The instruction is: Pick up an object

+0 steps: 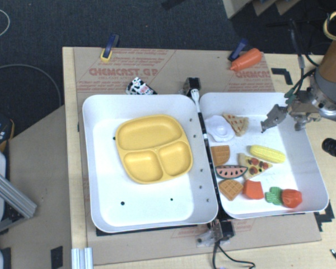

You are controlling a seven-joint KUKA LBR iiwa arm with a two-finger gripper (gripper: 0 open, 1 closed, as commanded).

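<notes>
Dark carpet fills the top and left of frame; on it sits a pale bench w/ a brown printed cardboard sheet (157, 66) under two shallow white plastic bins. Left bin (98, 167), centre-left, holds a smooth yellow tray (154, 148) w/ three rounded compartments, tilted a bit. Right bin (313, 167), centre-right, holds small toy foods: white round lidded cup (219, 128) at its upper left, tan pizza wedge (236, 123) just beside it, ribbed yellow corn cob (267, 153) mid-bin, brown toast square (220, 153), watermelon slice (231, 171), waffle piece (231, 189), orange-red block (253, 190), green-and-red veg (284, 196) at lower right. Grey arm enters at right edge; gripper (283, 116) hangs over the bin's upper right, fingers spread apart, nothing between them, corn cob below-left and apart. Orange carrot toy (246, 60) lies on the cardboard, upper right.
</notes>
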